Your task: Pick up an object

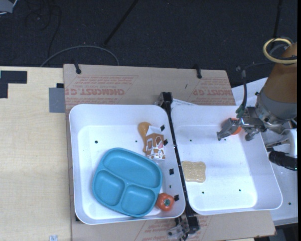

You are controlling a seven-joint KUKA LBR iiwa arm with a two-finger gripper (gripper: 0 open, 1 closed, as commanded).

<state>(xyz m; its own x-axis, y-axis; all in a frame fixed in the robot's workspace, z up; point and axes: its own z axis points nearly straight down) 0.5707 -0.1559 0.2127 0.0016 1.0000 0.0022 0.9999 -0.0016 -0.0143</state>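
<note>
My gripper (230,131) hangs over the upper right part of the right bin (241,195), on the grey arm coming in from the right. A flat beige slab like a slice of toast (193,171) lies in the right bin by its left wall, below and left of the gripper and apart from it. In the left bin (85,134) lie a blue divided plate (126,182), a small red tomato-like ball (165,202), a brown and white printed packet (155,147) and a tan piece (144,129) just above the packet.
A black divider (171,144) runs between the two bins. Both bins rest on a cardboard sheet (140,84) on the wooden bench. Cables and a white fixture (286,157) sit at the right edge under the arm.
</note>
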